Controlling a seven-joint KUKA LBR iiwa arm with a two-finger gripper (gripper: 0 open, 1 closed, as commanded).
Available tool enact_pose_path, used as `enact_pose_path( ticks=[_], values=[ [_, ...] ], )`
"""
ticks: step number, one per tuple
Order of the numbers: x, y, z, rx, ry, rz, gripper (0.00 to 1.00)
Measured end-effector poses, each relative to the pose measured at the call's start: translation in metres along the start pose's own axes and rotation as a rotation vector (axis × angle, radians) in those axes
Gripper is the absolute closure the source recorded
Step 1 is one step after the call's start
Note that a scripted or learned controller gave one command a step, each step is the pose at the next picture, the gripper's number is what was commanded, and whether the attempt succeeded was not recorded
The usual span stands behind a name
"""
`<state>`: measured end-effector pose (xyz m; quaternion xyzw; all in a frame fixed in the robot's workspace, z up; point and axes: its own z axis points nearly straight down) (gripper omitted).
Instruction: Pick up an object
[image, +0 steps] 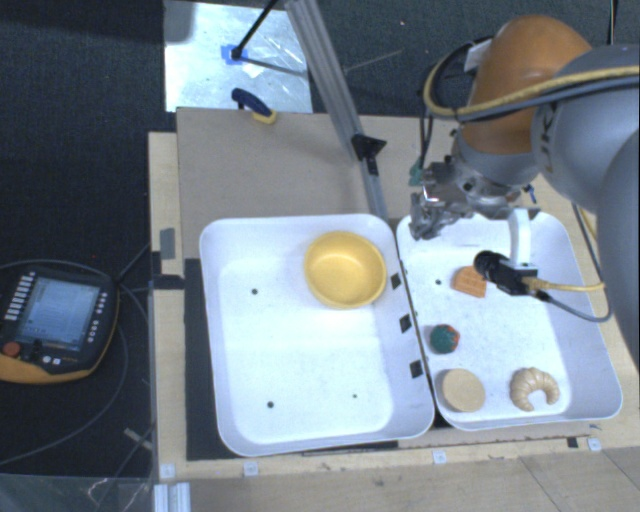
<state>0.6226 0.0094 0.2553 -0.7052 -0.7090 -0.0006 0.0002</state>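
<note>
My gripper (428, 222) hangs over the far left corner of the right bin (590, 345), above the bin floor. Nothing shows between its fingers. In the same bin lie an orange block (468, 281) near the middle, a small green and red ball (445, 338) below it, a round tan biscuit (463, 390) at the front, and a croissant (534, 388) at the front right. The orange block sits a short way right and nearer the front than the gripper. A yellow bowl (345, 268) rests in the left bin (260, 370) at its far right.
A black cable fitting with a yellow cable (505, 273) hangs from the arm beside the orange block. A slanted metal pole (340, 95) crosses behind the bins. A teach pendant (50, 320) lies on the floor at left.
</note>
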Motion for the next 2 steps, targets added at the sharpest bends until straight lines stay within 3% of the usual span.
enact_pose_path(
  ticks=[2],
  values=[
    [0.087, 0.038, 0.014, 0.001, 0.0, 0.002, 1.0]
  ],
)
